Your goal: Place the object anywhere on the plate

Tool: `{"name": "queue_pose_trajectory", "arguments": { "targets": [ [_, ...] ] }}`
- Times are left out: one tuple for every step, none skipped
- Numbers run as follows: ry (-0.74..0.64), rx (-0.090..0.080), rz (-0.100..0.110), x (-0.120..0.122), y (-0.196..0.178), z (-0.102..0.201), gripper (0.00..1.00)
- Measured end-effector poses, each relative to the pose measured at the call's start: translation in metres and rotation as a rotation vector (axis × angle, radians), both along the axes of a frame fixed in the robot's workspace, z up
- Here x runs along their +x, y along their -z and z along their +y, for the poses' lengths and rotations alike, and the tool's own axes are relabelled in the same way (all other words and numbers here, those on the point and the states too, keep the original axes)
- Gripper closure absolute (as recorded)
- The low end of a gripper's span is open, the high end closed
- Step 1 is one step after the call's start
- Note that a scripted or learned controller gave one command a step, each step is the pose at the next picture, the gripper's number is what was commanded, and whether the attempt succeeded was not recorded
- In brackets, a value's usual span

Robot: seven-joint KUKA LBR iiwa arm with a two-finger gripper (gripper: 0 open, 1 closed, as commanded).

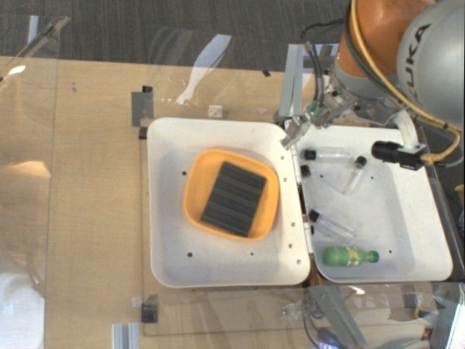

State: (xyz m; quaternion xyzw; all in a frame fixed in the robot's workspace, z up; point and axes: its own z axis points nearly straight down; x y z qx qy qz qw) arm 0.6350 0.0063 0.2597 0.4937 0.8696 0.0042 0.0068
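Note:
A dark grey ribbed rectangular block (pixel 233 198) lies flat on the orange plate (pixel 194 197), tilted a little against the plate's edges. The plate sits in the middle of the left white bin (pixel 167 260). My gripper (pixel 292 134) hangs over the far end of the wall between the two bins, up and to the right of the plate and well apart from the block. Nothing shows beneath it or in it. The grey arm with its orange band (pixel 378 20) reaches in from the upper right.
The right bin (pixel 429 260) holds a small green bottle (pixel 350 255) near its front edge and several clear tubes with black caps (pixel 330 154) toward the back. A black-tipped part (pixel 396 153) juts out beside the arm over that bin.

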Motion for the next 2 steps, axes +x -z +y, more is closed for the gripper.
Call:
{"name": "queue_pose_trajectory", "arguments": {
  "targets": [
    [-0.006, 0.000, -0.007, 0.0019, -0.0118, 0.0015, 1.00],
    [-0.006, 0.000, -0.007, 0.0019, -0.0118, 0.0015, 0.00]
  ]
}}
